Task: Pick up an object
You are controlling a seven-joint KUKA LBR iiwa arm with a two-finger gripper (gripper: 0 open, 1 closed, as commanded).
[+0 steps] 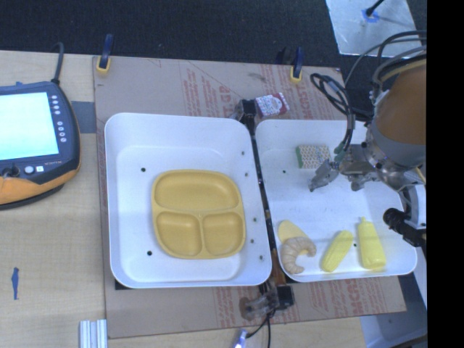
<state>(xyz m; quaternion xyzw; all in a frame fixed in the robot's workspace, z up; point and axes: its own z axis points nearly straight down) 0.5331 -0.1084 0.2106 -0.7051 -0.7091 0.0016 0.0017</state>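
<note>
Inside the left white bin point(116, 194), a yellow divided plate point(197, 214) (three compartments, lying flat). Touching that bin's right side, a second white bin point(290, 133). Under both, a brown cardboard sheet point(188, 85), pinned beyond the left bin by two clamps point(104, 55) point(296, 62). Just past the left bin's far right corner, a small packet point(270, 105). Well left of the bin, a handheld screen controller point(32, 140) on the wooden bench point(51, 267).

Red printing runs across the cardboard sheet point(210, 85) beneath the two bins, but its letters are too small and blurred to be read.
</note>
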